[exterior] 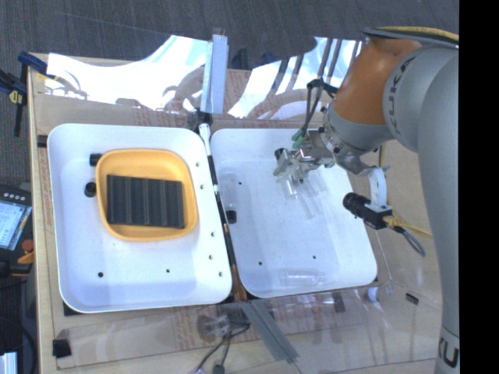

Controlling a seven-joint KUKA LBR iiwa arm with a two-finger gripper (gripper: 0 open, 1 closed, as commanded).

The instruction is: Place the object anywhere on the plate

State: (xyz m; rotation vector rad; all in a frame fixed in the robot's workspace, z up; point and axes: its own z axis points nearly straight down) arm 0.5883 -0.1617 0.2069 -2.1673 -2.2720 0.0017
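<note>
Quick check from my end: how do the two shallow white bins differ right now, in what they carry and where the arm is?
The left shallow white bin bears a yellow rounded plate with a dark ribbed rectangular object lying on it; the right shallow white bin shows a bare white floor. The arm's end effector hangs over the right bin's upper part, apart from the left bin. Both are white, shallow, rounded at the corners and dotted with small dark holes.

Smooth grey cylindrical robot arm point(421, 92) with a rounded orange band point(370, 84), thin dark cables, and a small metallic tool point(292, 166).
</note>
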